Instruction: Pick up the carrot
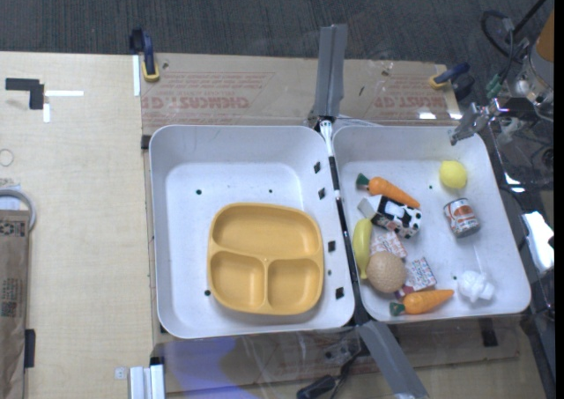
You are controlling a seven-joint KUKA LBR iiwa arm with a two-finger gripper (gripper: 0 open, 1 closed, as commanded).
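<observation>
My gripper (467, 127) sits at about two o'clock off the right bin (502, 212), just over its far rim. Finger spread: cannot tell from here, too small and cluttered with cabling. Nothing visible held.

Two carrots in the right bin. Upper carrot (393, 191) lies at ten o'clock within the bin, green top toward the divider, body slanting to four o'clock, its lower end touching the cow toy (398, 214). Lower carrot (425, 301) lies at six o'clock by the near wall, just beside the brown ball (385, 272) and a small packet (419, 272).

Other contents: yellow ball (453, 175) at one o'clock, can (462, 217) at three, white lump (474, 286) at five, banana (361, 246) along the divider.

Left bin (176, 177) holds the yellow divided tray (264, 258), centred.

Judgement: pick not begun. Upper carrot looks the freer target; its far side is open. Lower one is crowded against the wall, leaving a finger little room. Close across the narrow width.
</observation>
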